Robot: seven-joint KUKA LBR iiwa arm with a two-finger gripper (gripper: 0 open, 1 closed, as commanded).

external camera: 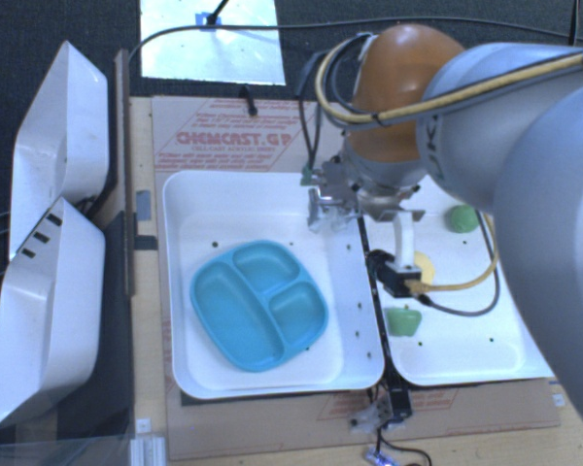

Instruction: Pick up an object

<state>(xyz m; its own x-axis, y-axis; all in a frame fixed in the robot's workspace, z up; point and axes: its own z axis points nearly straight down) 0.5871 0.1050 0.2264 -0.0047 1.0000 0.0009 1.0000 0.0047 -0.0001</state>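
Camera view: two white bins are seen side by side. A blue divided plate (259, 304) is lying flat in the left bin (233, 202), toward its near edge and left of the centre. In the right bin (466, 343), a green lump (462, 218) is seen near the far edge, and a second green piece (404, 320) is lying near the left edge, close to the near left corner. A small yellow thing (425, 263), partly hidden, is noted between them by the left edge. The gripper (330, 212) is positioned over the far right corner of the left bin, beside the rim shared by both bins. Whether it is open or closed cannot be told. Nothing is seen held in it.
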